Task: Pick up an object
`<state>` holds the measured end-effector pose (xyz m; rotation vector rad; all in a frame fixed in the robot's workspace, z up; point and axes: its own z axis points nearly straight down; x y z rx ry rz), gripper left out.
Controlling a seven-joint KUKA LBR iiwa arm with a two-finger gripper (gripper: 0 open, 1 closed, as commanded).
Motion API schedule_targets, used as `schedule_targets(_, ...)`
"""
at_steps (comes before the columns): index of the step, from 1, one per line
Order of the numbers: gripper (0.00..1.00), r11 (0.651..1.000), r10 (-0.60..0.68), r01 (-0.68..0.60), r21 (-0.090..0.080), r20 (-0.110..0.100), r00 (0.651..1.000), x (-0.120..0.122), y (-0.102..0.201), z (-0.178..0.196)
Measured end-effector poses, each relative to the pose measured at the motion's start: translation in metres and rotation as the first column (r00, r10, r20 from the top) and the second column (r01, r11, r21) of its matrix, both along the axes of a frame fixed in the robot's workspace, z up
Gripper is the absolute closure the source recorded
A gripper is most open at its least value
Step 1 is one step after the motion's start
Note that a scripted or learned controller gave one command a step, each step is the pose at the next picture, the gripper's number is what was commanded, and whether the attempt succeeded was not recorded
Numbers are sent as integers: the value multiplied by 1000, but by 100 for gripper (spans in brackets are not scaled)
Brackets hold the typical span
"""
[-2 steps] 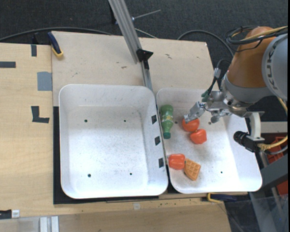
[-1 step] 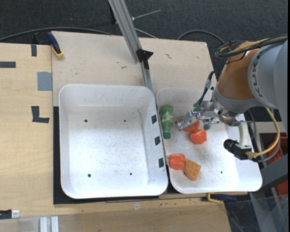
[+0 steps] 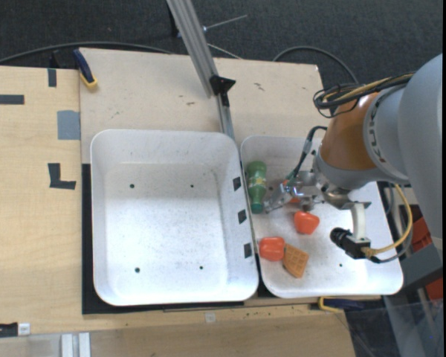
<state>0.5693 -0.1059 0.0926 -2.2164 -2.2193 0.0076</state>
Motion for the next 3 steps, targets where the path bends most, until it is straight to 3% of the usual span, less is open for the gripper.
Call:
schedule_targets(1,100,1000,1,-1,0,3,1000,1,0,13)
schedule_targets(3,100,1000,0,0,-1,10,1000,-10,0,111)
